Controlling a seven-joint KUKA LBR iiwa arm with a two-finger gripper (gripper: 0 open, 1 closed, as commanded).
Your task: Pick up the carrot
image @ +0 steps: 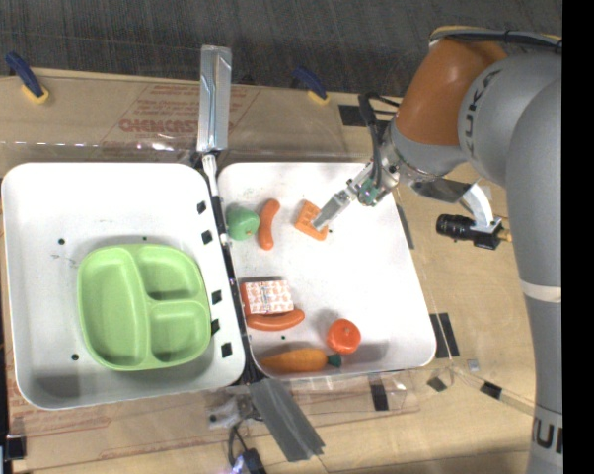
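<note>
While the jaws (322, 221) sit narrowly over an orange block (311, 219), the carrot (297, 360) lies well apart toward six o'clock, its long axis three-to-nine.

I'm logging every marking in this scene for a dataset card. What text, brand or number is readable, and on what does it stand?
"KUKA": on the grey arm, partly seen, along its upper link.
Red print on the cardboard behind the bins: too blurred to read.
Patterned small box in the right bin: print too small to read.
</note>
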